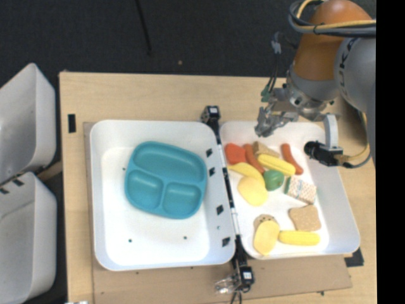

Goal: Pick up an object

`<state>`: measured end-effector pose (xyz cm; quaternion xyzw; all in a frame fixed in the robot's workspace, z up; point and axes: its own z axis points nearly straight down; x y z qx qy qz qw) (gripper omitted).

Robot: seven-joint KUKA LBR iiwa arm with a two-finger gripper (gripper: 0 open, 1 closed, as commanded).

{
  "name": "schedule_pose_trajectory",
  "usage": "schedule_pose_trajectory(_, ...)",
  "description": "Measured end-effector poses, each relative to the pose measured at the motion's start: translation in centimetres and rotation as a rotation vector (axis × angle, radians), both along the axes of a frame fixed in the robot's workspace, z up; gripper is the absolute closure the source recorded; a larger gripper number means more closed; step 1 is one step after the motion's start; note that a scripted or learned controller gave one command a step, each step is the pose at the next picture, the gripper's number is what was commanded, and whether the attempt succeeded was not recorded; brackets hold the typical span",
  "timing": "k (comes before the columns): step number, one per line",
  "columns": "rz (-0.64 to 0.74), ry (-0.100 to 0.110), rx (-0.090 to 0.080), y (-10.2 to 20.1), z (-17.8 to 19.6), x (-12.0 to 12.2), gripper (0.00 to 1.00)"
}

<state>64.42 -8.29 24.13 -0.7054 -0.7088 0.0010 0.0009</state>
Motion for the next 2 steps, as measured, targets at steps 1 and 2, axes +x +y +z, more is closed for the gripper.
schedule_pose_trajectory(1, 0.001, -0.004, 0.000, -0.2, 0.6, 0.7, 1.00)
schedule_pose_trajectory(2, 0.000, -0.001, -0.001, -0.3, -0.7, 0.9, 1.00)
